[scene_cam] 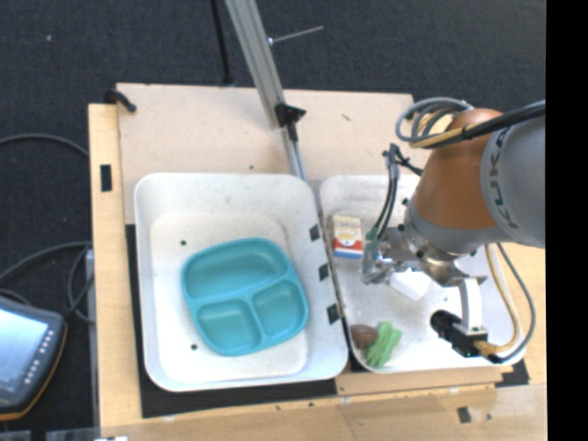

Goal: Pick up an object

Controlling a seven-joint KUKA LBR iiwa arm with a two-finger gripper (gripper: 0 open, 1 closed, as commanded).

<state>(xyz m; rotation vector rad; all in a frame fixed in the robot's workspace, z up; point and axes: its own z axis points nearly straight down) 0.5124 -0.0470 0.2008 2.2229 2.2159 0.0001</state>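
Observation:
In the right bin [354,191] lie a small white and red box [346,235], a white block [409,285], a green object [385,344] and a brown lump [364,335]. My gripper [378,266] hangs low over that bin, just right of the box and left of the white block. Its orange wrist band [455,186] and grey arm cover the bin's right part. The fingers are too small and dark to read.
The left bin [156,200] holds a teal three-compartment plate [243,294]. A grey metal pole [262,58] slants from the top down to the gap between the bins. Cables and a black fitting [455,329] hang near the right bin's front corner.

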